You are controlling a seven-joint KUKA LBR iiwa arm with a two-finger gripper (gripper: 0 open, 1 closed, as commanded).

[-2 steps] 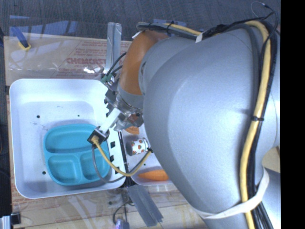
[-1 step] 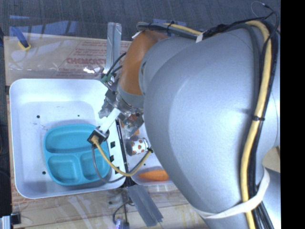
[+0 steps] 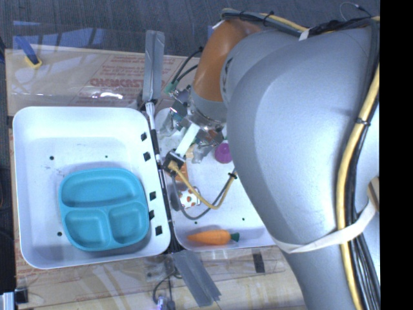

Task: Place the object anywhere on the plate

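A blue plate (image 3: 102,206) with three compartments lies in the left bin (image 3: 39,131), with nothing on it. My gripper (image 3: 185,136) hangs low over the right bin (image 3: 222,223), close to the divider between the bins. It is apart from the plate, up and to its right. An orange carrot (image 3: 210,237) with a green top lies along the right bin's front wall. A small purple object (image 3: 222,152) sits just right of the gripper. A small white and red object (image 3: 188,200) lies below the gripper. No object can be seen in the gripper.
The grey arm (image 3: 297,128) covers most of the right bin. A small orange thing (image 3: 181,171) shows just under the gripper. Black clips (image 3: 153,196) line the divider between the bins. Grey tape strips (image 3: 153,63) stick out at the bench's back and front.
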